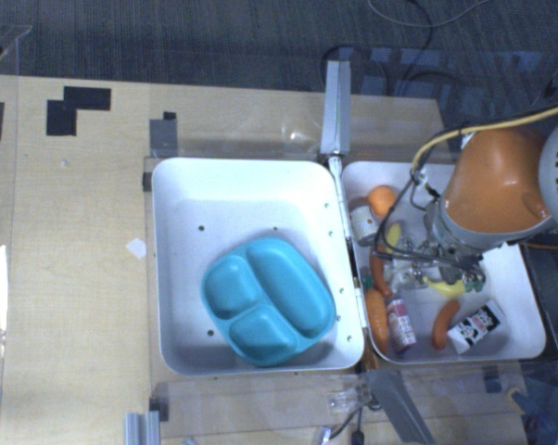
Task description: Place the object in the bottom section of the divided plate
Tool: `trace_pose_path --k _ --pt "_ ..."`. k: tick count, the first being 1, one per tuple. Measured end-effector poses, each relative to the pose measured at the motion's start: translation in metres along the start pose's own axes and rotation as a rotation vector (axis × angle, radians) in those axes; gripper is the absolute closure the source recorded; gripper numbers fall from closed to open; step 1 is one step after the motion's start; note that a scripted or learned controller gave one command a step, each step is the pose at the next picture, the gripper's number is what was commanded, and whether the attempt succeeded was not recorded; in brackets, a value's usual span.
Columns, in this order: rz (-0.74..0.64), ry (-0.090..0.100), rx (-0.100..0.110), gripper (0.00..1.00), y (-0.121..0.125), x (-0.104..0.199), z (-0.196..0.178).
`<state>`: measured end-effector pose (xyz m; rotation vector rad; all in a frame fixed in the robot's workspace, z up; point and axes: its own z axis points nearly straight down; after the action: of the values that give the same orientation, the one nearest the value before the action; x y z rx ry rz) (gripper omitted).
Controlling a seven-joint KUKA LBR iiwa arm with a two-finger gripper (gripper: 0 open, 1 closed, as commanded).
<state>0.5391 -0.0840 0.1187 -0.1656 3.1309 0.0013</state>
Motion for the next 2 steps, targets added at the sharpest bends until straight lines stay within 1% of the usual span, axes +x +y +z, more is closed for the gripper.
trace_pose_path --k 1,2 --pt "0.087 -0.005 0.0 1.0 -0.035 -0.076 -0.028" --pt "-0.123 -0.005 0.001 1.0 -0.053 -0.069 -0.151"
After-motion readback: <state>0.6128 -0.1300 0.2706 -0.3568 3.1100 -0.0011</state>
